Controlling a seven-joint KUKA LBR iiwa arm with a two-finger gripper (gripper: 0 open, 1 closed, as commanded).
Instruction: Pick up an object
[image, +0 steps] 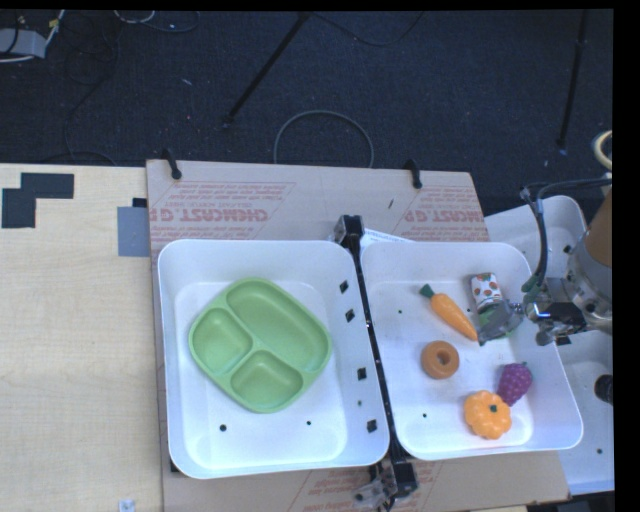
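The right bin (415, 265) holds an orange carrot (449, 311), a brown donut (440, 359), a purple bunch of grapes (515, 381), a small orange pumpkin (487, 414) and a small red-and-white patterned carton (486, 288). My gripper (494, 321) reaches in from the right and sits low in the bin, just right of the carrot's thick end and directly below the carton. It is a blurred grey shape, and nothing can be made out within it.
The left bin (190, 265) carries a green divided plate (259, 343). A black divider (362, 340) runs between the two bins. The arm's wrist and cables (565, 310) hang over the right bin's right rim.
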